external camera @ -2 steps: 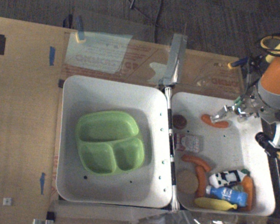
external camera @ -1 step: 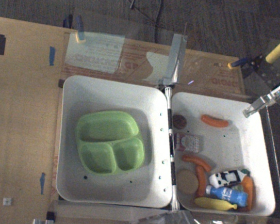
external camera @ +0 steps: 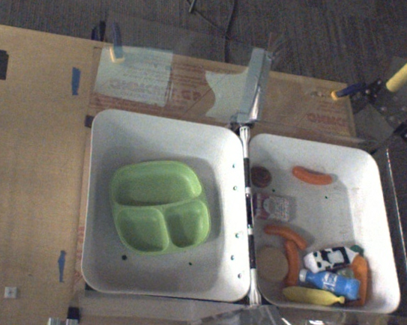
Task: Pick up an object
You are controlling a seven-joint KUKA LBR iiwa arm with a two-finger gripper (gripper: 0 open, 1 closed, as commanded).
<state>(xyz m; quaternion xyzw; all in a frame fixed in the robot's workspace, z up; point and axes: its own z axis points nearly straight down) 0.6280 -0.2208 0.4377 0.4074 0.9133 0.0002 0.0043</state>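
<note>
A yellow banana (external camera: 312,295) lies at the right bin's (external camera: 382,185) near edge, touching a blue bottle (external camera: 331,282); orange sausages (external camera: 291,247) and what may be a cow figure (external camera: 331,258) crowd beside them. Another sausage (external camera: 312,176) lies apart. The left bin (external camera: 116,137) holds a green divided plate (external camera: 160,206).

Two smooth white plastic bins (external camera: 91,255) sit on a matt, wood-coloured bench (external camera: 17,191). A green divided plate (external camera: 160,206) of soft-sheen plastic lies in the left bin; glossy plastic toy foods, among them an orange sausage (external camera: 312,176) and yellow banana (external camera: 312,296), shine in the right.
</note>
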